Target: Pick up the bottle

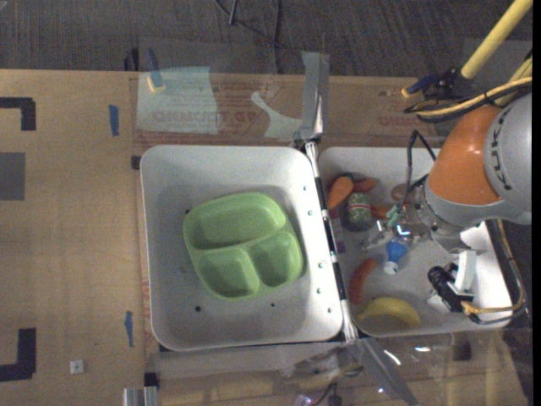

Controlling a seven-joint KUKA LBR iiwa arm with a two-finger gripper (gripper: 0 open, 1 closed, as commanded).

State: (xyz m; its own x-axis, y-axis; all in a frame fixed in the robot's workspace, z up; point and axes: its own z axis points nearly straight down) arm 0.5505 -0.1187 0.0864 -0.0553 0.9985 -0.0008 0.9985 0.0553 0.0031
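Bottle (pixel 394 256): small, blue-capped, lying in the right bin (pixel 499 307), just below the claw (pixel 404 224) and close beside it. Claw: over the same bin; finger spread cannot be told. Left bin: green tray (pixel 243 244).

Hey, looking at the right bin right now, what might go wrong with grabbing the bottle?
The gripper sits just above the small bottle, which lies tilted, so it may slip aside. The red pepper and banana lie close by and could get bumped or grabbed instead.
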